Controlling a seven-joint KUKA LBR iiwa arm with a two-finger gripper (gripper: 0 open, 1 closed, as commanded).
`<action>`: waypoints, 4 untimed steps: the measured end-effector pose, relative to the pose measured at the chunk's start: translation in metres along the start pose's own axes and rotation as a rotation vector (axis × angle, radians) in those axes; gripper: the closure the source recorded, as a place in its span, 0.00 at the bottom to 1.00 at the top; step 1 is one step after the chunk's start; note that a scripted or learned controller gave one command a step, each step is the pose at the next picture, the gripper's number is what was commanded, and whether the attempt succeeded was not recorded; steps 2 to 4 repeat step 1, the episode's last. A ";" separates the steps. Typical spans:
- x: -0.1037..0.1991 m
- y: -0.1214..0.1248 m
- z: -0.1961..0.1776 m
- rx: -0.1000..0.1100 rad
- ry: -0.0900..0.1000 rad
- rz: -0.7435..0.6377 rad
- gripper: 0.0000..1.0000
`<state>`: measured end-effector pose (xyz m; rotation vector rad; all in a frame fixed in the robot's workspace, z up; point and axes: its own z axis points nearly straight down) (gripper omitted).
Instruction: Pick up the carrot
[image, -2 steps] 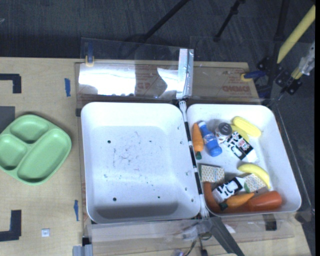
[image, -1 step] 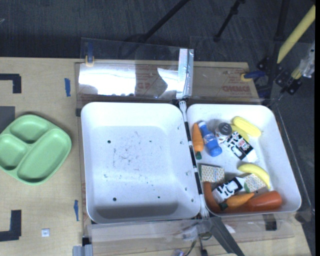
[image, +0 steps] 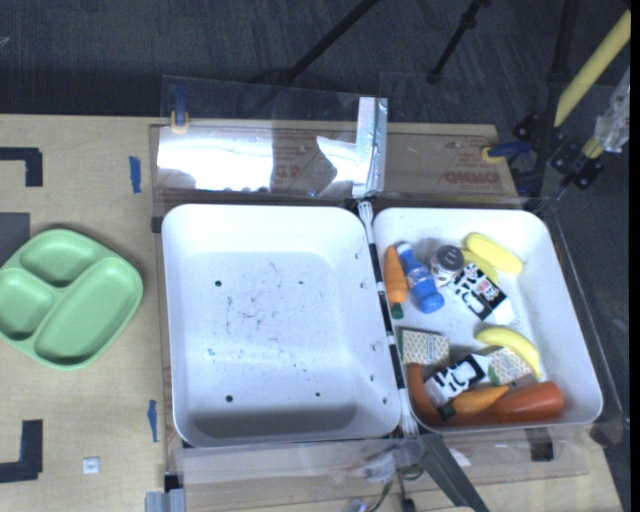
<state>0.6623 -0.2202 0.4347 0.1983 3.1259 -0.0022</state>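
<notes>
An orange carrot (image: 395, 277) lies lengthwise against the left wall of the right bin (image: 570, 300), its small green end pointing toward the front. A second orange, carrot-like piece (image: 480, 399) lies near that bin's front wall, beside a longer red-orange item (image: 530, 402). Which of the two orange pieces is the carrot I cannot say for sure.
Crowding the right bin are a blue bottle (image: 425, 285), two yellow bananas (image: 492, 253) (image: 510, 345), black-and-white boxes (image: 478, 288) (image: 455, 377), a small can (image: 447, 260) and a tan speckled square (image: 424, 347). The left bin (image: 265, 320) adjoins it. A green divided plate (image: 65, 297) sits far left.
</notes>
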 end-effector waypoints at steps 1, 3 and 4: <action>0.012 0.030 -0.003 -0.002 0.003 -0.238 1.00; 0.012 0.030 -0.003 -0.002 0.003 -0.238 1.00; 0.012 0.030 -0.003 -0.002 0.003 -0.238 1.00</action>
